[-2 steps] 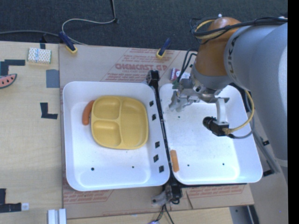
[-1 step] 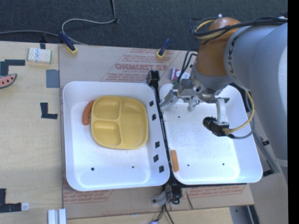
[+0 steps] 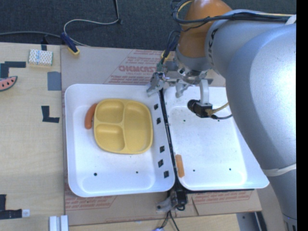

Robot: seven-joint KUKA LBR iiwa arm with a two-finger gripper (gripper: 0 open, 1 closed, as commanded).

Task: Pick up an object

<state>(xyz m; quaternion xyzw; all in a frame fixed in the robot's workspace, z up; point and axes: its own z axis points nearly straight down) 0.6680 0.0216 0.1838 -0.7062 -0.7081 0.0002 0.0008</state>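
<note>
A yellow divided plate (image 3: pixel 122 126) lies in the left bin (image 3: pixel 115 184). An orange-red sausage (image 3: pixel 89 117) lies against the plate's left edge. In the right bin (image 3: pixel 216 177), a small orange piece (image 3: pixel 179 165) rests by the divider between the bins. My gripper (image 3: pixel 166 86) hangs over the far end of that divider, at the bins' back rims. Its fingers (image 3: pixel 154 86) are spread open with nothing between them. It is well apart from the plate, the sausage and the orange piece. The grey arm covers the right bin's far right side.
A black connector with a cable (image 3: pixel 199 108) hangs from the wrist over the right bin. On the bench to the left lie a watermelon-slice toy (image 3: pixel 7 83), a patterned block (image 3: pixel 41 57) and a blue-and-yellow tool (image 3: pixel 70 43). Black clips line the divider (image 3: pixel 161 148).
</note>
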